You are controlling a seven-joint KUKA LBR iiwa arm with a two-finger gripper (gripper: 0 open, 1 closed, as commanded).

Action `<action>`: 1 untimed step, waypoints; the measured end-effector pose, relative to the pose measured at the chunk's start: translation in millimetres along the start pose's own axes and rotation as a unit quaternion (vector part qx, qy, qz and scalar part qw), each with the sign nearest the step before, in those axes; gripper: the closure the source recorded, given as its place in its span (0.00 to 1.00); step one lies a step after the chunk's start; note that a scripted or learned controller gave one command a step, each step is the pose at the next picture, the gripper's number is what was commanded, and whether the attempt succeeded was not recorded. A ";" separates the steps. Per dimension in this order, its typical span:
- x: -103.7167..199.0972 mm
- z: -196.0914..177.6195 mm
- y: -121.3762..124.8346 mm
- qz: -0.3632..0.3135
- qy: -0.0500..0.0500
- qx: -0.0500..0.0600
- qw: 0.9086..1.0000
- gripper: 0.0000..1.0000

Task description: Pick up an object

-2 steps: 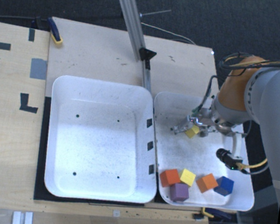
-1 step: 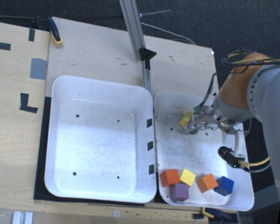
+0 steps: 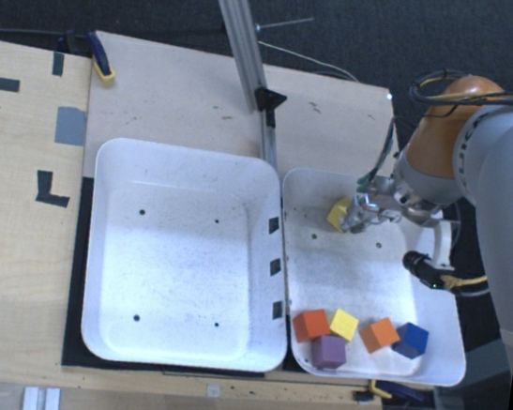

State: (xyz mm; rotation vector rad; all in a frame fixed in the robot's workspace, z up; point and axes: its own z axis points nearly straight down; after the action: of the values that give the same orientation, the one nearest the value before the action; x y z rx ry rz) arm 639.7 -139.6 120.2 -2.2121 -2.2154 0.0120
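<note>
Right bin: shallow white plastic bin (image 3: 423,365), holding all the blocks.
Arm: grey KUKA arm with orange band (image 3: 491,156), reaching low over the bin's far end.
Gripper: two-finger gripper (image 3: 361,219), touching the small yellow block (image 3: 338,213); finger state cannot be determined.
Progress: approach made; grasp unconfirmed, lift remains.
Obscured: fingertips, contact.
</note>
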 end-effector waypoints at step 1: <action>-0.2 -0.2 1.5 0.000 -0.002 -0.005 1.000 0.00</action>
State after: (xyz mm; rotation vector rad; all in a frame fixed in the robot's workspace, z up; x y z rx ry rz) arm 641.2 -139.8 120.4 -2.2198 -2.2219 0.0039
